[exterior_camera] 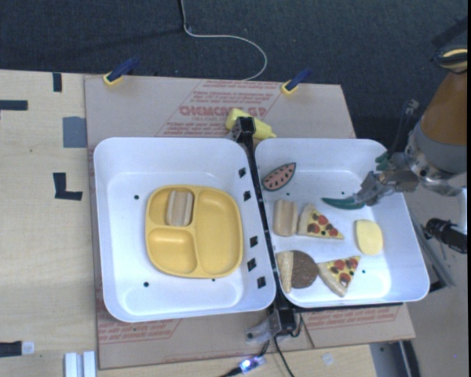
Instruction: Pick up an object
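While the gripper (pixel 370 190) hangs over the right bin (pixel 400 285), a dark green curved piece (pixel 341 203) sits right at its fingertips.

Whether the fingers are actually closed on that green piece cannot be told from this slanted view; they look narrow, touching or just above it. Near it in the same bin lie a watermelon slice (pixel 279 176), a bread piece (pixel 284 217), two pizza slices (pixel 322 225) and a yellow piece (pixel 369 237). The left bin (pixel 114 210) bears a yellow divided plate (pixel 212 234).
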You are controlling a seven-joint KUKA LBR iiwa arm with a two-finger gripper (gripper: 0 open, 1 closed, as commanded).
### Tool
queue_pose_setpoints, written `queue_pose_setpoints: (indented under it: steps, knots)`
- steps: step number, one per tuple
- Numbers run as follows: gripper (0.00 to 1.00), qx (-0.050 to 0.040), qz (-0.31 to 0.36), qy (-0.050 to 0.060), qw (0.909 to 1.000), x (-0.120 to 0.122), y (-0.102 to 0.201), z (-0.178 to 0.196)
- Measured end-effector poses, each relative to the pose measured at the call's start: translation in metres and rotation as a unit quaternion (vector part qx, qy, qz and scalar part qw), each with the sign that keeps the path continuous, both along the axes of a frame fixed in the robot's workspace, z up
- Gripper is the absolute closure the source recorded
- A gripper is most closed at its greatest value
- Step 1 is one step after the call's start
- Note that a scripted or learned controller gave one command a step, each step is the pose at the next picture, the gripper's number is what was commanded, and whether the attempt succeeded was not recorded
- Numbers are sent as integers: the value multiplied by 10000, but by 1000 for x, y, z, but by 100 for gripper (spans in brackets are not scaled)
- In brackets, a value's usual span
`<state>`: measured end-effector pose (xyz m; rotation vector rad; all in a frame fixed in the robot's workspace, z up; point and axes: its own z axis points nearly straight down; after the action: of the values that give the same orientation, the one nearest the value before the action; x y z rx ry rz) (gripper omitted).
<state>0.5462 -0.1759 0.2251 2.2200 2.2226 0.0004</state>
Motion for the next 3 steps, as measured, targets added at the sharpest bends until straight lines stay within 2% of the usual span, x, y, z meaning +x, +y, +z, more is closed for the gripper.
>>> queue_pose_setpoints:
  steps: [1, 3]
  knots:
    - [100, 10, 33, 2, 10000, 14, 58, 9]
    - [100, 6, 25, 14, 10000, 34, 164, -12]
